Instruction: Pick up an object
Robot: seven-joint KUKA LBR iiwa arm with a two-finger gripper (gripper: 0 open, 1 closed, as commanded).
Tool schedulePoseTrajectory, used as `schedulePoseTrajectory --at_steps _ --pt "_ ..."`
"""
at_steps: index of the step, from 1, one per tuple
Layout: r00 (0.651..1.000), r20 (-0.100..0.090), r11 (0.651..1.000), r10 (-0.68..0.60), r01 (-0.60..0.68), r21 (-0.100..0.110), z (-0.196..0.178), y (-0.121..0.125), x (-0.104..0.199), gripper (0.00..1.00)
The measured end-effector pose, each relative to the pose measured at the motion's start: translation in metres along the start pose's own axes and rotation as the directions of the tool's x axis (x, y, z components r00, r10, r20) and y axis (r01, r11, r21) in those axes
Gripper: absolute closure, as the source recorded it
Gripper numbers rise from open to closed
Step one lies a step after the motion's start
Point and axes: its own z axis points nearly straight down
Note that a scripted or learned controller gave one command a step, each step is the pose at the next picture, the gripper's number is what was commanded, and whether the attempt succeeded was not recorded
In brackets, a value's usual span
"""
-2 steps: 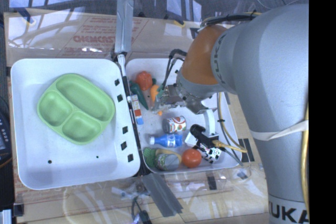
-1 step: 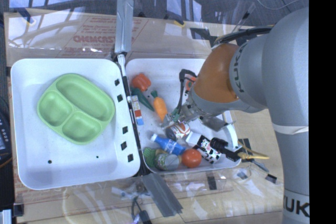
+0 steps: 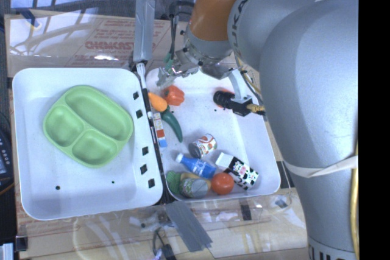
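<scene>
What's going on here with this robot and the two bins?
A grey arm reaches in from the right, its end effector low over the far end of the right bin, just above an orange-red toy. A blue bottle, a can and a tomato lie nearer. The left bin holds a green divided plate.

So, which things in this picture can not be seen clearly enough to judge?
- Two-finger gripper, camera view: small and blurred, so whether it is open or shut is unclear.
- Right white bin, camera view: its far right corner lies behind the big grey arm.
- Round printed can, camera view: label too small to read.
- Black and white patterned box: print unreadable.
</scene>
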Motion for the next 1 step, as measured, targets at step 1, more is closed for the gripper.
schedulePoseTrajectory --at_steps 1 --pt "0.983 0.000 0.983 -0.185 0.185 0.003 -0.0302 -0.0013 -0.0215 1.00"
